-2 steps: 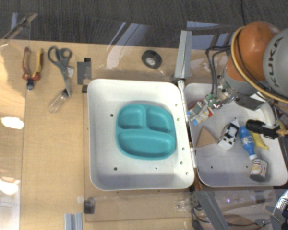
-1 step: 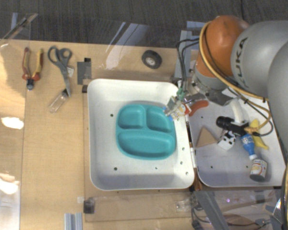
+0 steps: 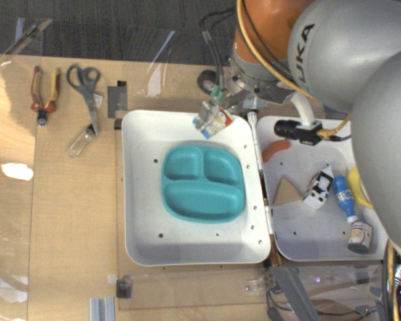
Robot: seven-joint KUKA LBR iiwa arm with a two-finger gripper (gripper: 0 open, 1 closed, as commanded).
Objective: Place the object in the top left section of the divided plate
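Two white bins sit side by side on the bench. Left bin (image 3: 137, 179) holds a teal divided plate (image 3: 203, 182) near its middle — two small sections at the top, one long section below. Gripper (image 3: 217, 105) hangs over the bin's upper right corner w/ a small object (image 3: 212, 121), whitish w/ orange and blue bits, just under the fingertips and above the plate's top right; too small and blurred to say if the jaws are shut on it or open, so cannot tell. All three plate sections look bare teal.

Right bin (image 3: 301, 236) has a tan wedge (image 3: 285, 192), a black-and-white item (image 3: 318, 187), a blue bottle (image 3: 343, 200), a small jar (image 3: 360, 235), a reddish piece (image 3: 275, 150) near the upper left corner. Arm's orange band (image 3: 267, 19) fills the top right — grey links cover part of that bin.

On the bench left of the bins: red-handled pliers (image 3: 43, 93), scissors (image 3: 87, 91).
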